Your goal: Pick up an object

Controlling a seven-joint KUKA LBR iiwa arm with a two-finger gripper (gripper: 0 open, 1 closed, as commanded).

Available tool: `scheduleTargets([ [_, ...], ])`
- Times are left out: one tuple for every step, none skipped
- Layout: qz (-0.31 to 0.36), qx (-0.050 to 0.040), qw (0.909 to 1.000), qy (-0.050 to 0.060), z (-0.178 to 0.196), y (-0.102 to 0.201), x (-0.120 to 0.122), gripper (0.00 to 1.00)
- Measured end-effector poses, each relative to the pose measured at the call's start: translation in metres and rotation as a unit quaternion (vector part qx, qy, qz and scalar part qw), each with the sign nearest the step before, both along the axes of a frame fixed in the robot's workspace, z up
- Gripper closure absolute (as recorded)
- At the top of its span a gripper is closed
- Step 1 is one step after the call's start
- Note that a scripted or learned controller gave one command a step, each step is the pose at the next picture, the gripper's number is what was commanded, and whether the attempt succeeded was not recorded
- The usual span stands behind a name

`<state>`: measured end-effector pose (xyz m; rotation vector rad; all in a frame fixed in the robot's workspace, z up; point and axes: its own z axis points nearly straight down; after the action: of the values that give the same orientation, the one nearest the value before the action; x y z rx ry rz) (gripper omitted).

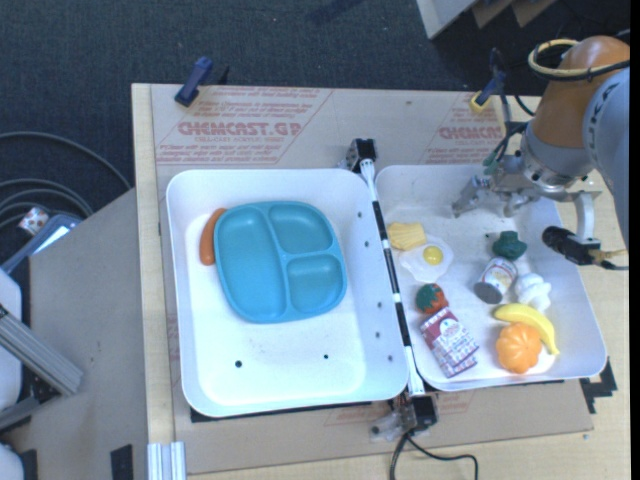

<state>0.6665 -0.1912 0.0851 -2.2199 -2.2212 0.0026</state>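
Note:
My gripper hangs over the far part of the right bin, below the grey wrist and its orange band. Its fingers are spread open, and only bare white bin floor lies between them. In front of it lie a dark green toy, a small can, a white toy, a banana and an orange. To the left of these are a yellow piece, a fried egg, a red-and-green fruit and a red carton.
The left bin holds a blue divided plate, with an orange sausage-shaped toy at its left edge. A black rail runs between the bins. A black part with a cable juts over the right bin's right side.

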Motion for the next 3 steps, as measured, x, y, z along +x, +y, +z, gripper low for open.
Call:
scheduleTargets([
  [-0.001, -0.0006, 1.0, -0.001, 0.0, -0.0061, 0.0002, 0.0],
  [0.0, -0.0001, 1.0, 0.0, 0.0002, -0.0012, 0.0001, 0.0],
  [0.0, -0.0003, 1.0, 0.0, 0.0001, -0.0017, 0.0001, 0.0],
])
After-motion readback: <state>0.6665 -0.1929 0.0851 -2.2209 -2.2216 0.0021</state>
